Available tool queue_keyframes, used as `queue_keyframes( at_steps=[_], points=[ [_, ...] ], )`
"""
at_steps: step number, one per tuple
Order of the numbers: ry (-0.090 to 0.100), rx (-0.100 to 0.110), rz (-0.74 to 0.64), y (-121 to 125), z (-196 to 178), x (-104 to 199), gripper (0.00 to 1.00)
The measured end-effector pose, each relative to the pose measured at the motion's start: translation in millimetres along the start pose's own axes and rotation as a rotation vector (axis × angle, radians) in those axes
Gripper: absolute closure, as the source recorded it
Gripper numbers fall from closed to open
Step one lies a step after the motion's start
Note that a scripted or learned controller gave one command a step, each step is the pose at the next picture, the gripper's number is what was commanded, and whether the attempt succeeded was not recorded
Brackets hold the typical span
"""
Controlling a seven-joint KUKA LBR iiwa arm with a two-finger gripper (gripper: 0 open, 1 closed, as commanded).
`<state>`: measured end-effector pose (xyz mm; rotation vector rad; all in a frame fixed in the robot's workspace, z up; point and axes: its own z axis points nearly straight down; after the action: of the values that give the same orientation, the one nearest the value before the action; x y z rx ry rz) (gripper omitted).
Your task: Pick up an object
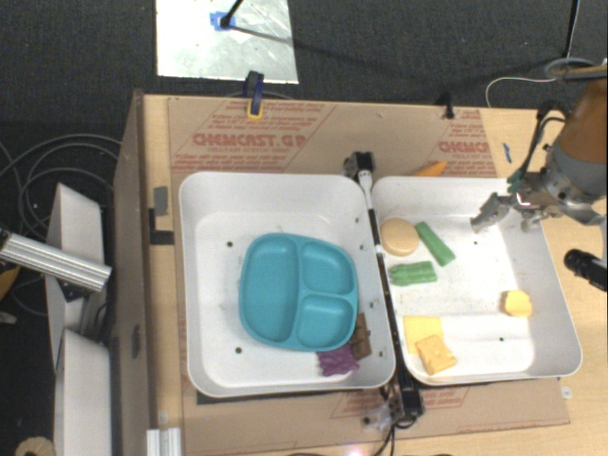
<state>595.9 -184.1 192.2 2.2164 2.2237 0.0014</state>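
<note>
The right bin (556, 350) holds a tan round disc (397, 237), a green bar (434, 242), a shorter green piece (412, 274), a small yellow lump (517, 303), a yellow block (424, 328) and an orange-yellow wedge (437, 354). My gripper (503, 218) hangs over the bin's upper right part, above bare white floor. It is open, with nothing between its fingers. The green bar lies to its left and the yellow lump below it.
The left bin (204, 255) carries a blue divided plate (298, 291), with a purple object (334, 360) and a brown one (362, 338) at its lower right. An orange piece (430, 169) lies on the bench behind the right bin. A clamp (361, 167) sits where the bins meet.
</note>
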Motion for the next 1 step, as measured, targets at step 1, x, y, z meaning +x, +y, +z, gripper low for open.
queue_keyframes(
  at_steps=[1],
  points=[
    [0.003, 0.004, -0.005, 26.7, 113.3, 40.1, 0.0]
  ],
)
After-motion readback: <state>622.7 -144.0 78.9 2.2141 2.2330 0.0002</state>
